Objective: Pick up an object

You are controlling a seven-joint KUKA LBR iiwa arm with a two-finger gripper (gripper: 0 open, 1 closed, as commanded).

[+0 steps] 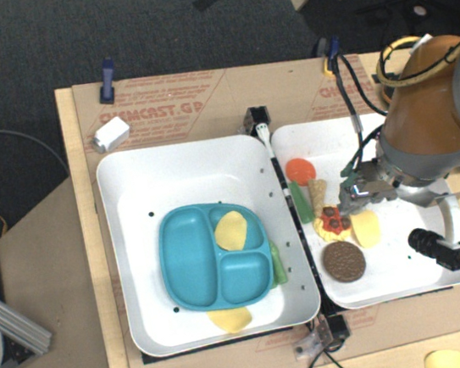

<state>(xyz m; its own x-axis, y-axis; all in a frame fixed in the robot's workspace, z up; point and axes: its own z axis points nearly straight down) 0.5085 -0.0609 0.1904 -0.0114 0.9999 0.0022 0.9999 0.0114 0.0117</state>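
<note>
The cardboard-topped worktop [200, 97] carries everything, and the grey arm [424, 107] with its orange band leans in over the right bin [398, 275] from about three o'clock. The left bin [129, 194] sits beside it, their rims touching.

Most of the left bin's floor is taken up by a teal divided plate [191, 257]. A yellow slice [231, 231] lies in the plate's two-o'clock compartment. A second yellow piece [230, 318] pokes out from under its six-o'clock edge, and a thin green strip [278, 262] lies along its four-o'clock side.

In the right bin the loose objects crowd the nine-o'clock side. A brown round cookie [344, 261] lies at seven o'clock, an orange-red disc [300, 168] at ten o'clock, and a green stick [302, 203] lies along the wall below the disc. A yellow chunk [366, 230] lies just above the cookie, with a tan piece [319, 190] and a small red piece [333, 223] beside the stick.

The end effector [354, 194] hangs near the bin's middle, just above the red piece and the yellow chunk. I cannot tell whether it is wide or narrow, or whether it touches either.

A small white block [111, 134] rests on the worktop at eleven o'clock of the left bin.
</note>
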